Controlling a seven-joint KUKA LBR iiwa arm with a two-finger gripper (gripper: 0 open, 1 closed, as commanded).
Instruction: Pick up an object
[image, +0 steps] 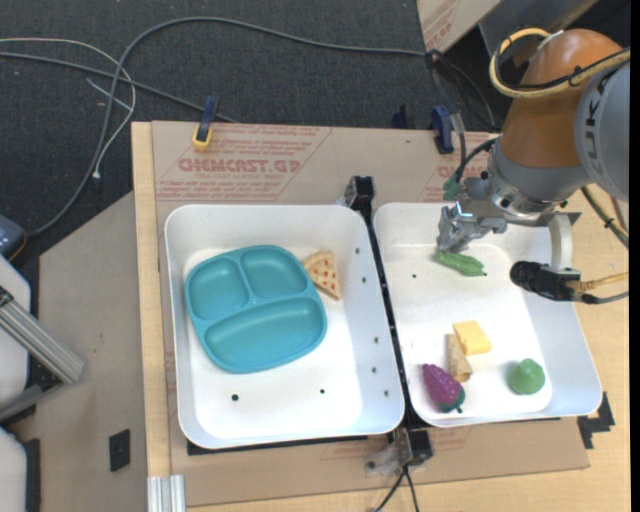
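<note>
One gripper (458, 232) hangs low over the far part of the right bin (560, 395), its tip just beside the near end of a green pod-shaped toy (461, 262) that lies flat on the white floor. From this slanted view I cannot tell whether the tool is spread or closed, and nothing is visibly caught in it, so the pod counts as resting in the bin, not held. The arm comes in from the right and bends down steeply, which fits an approach from above onto a thin, low object; that pod seems the likely target because it sits alone, well apart from the cluster nearer the camera. There, a yellow block (472, 337) touches a tan piece (458, 357), with a purple toy (442, 387) just beside them and a green round toy (526, 377) off to the right. Across the divider, the left bin (200, 400) carries a teal divided plate (258, 306) and a pizza slice toy (323, 273) just beside its far right corner.
</note>
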